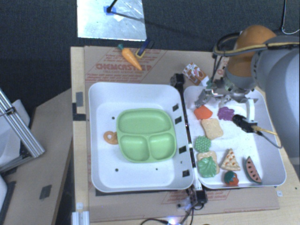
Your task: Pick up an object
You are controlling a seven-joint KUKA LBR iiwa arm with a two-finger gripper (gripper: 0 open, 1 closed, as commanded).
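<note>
Over the far end of the right bin [276, 168] hangs the gripper [213, 96], a metal head under the arm's orange band; whether it is open or closed cannot be told, and nothing is seen held in it. Just below it on the smooth white floor lies a flat orange-red piece [203, 112], with a bumpy purple cluster [226, 113] beside it. Nearer the camera come a tan, toast-shaped slab [212, 128], a knobbly green disc [203, 143], a ruffled green leaf [207, 166] on a pale square, a triangular pizza slice [230, 161], a curved watermelon wedge [253, 169] and a small round red-and-green item [230, 177].

The left bin [101, 121] bears a glossy green plate [145, 135] with 3 compartments, and a small orange ring [111, 138] touching its left edge. Beyond the bins, a tapered orange carrot [130, 58] lies on printed cardboard [108, 65], near a crinkled silver sheet [111, 13].
</note>
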